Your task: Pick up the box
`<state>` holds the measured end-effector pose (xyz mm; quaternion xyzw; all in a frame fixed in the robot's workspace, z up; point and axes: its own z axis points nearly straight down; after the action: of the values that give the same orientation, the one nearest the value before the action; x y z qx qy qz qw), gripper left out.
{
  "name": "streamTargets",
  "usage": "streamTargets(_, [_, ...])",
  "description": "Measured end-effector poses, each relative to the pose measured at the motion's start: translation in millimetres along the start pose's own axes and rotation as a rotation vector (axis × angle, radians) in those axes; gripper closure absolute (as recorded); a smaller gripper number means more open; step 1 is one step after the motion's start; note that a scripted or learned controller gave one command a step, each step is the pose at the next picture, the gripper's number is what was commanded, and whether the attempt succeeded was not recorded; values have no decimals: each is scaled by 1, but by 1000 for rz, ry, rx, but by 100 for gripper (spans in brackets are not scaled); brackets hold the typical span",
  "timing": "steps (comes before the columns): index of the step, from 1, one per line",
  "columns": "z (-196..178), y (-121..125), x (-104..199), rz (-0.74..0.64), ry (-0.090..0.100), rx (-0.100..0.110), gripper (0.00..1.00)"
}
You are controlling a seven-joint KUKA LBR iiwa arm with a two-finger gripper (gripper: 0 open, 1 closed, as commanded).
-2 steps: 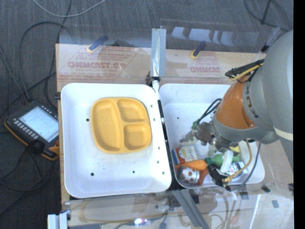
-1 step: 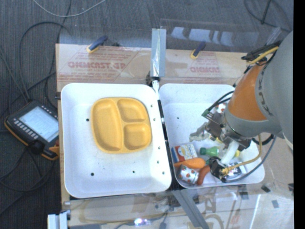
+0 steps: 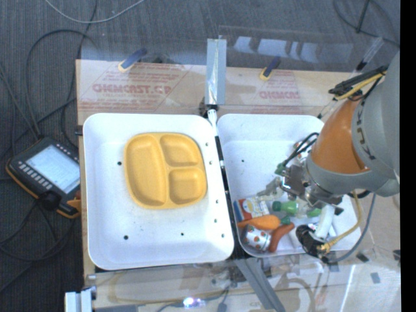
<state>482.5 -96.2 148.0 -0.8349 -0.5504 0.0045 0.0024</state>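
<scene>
The divided plate (image 3: pixel 166 170) is yellow, both bins (image 3: pixel 104 239) are white, the arm (image 3: pixel 354 142) is grey and orange.

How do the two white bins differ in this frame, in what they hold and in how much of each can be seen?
The left bin holds one yellow divided tray, lying flat near its middle; the right bin holds a heap of small things, among them a carrot, crowded at its near edge. The left bin shows whole; the arm covers much of the right bin. Both are shallow, white and set side by side.
</scene>
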Motion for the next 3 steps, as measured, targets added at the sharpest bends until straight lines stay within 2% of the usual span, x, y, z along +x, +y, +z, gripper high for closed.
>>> streamTargets(1, [59, 48, 16, -119, 4, -14, 0])
streamTargets(2, [59, 101, 23, -93, 4, -20, 0])
streamTargets(3, [-20, 98, 1, -294, -1, -4, 0])
